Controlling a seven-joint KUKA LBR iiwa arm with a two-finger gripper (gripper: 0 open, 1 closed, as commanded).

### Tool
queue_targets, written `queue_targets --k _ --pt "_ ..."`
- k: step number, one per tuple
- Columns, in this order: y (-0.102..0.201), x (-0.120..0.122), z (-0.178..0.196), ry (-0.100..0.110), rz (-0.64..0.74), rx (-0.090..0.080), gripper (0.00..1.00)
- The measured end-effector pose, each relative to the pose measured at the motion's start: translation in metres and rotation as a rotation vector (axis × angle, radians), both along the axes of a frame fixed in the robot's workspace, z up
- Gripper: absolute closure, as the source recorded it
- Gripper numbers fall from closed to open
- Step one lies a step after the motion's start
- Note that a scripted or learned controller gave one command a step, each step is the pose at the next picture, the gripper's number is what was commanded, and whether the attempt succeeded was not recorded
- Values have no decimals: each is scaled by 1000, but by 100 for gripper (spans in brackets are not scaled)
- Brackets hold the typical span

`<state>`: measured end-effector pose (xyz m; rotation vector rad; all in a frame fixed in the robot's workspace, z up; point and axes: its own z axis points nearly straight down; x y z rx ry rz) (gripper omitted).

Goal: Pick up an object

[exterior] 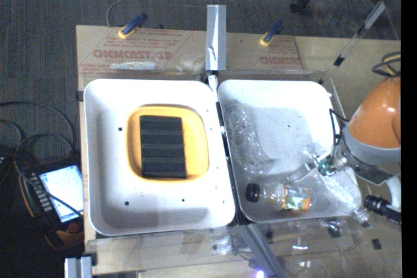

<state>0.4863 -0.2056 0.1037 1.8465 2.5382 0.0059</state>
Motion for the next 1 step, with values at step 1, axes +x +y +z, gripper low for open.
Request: queue_targets --k 1 --pt "60 32 95 3 65 -2 100"
